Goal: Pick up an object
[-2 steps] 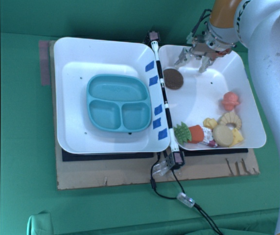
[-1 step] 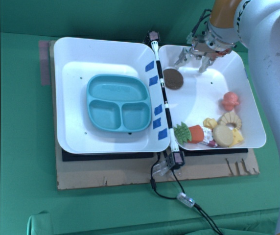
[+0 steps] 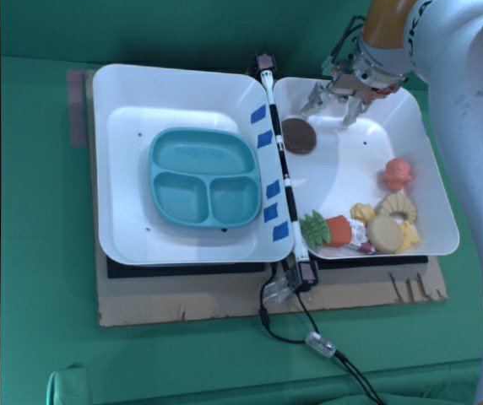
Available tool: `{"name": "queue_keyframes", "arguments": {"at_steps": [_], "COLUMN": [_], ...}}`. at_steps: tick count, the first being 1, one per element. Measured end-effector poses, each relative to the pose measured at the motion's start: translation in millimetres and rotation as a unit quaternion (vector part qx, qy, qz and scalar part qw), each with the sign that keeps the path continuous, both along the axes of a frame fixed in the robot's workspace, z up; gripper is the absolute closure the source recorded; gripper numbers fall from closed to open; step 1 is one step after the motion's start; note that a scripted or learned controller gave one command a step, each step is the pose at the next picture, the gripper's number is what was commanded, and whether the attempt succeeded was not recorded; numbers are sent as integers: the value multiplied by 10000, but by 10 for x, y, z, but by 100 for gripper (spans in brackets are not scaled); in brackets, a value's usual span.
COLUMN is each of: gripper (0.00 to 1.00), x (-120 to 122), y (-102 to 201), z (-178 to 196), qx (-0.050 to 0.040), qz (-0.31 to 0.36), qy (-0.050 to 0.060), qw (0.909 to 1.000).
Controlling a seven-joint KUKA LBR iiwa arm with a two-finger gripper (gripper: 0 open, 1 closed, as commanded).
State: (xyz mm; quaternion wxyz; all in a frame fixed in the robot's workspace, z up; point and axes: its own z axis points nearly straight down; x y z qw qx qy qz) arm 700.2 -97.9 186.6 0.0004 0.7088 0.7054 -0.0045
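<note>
Arm: grey, orange band above the wrist, black lettering "KU" legible low on its base at the view's right edge. Gripper [image 3: 333, 105]: over the far part of the right bin [image 3: 440, 226], fingers [image 3: 313, 101] spread apart, nothing between them.

Right bin contents: brown round disc [image 3: 298, 136] near the dividing edge, just below the gripper and apart from it; pink-red toy [image 3: 397, 174] near the right wall; cluster in the near corner, namely carrot with green top [image 3: 328, 229], yellow pieces [image 3: 362, 212], pineapple ring [image 3: 398, 205], tan round slice [image 3: 384, 233].

Left bin [image 3: 123, 99]: teal three-compartment plate [image 3: 203, 176].

Divider: blue tape squares [image 3: 264, 139] along the left bin's inner wall. No readable labels on the toys.
</note>
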Motion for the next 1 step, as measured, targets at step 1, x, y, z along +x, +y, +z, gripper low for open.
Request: {"name": "queue_keyframes", "arguments": {"at_steps": [1], "gripper": [0], "x": [0], "y": [1], "z": [0], "qx": [0], "qz": [-2], "qy": [0], "qw": [10000]}}
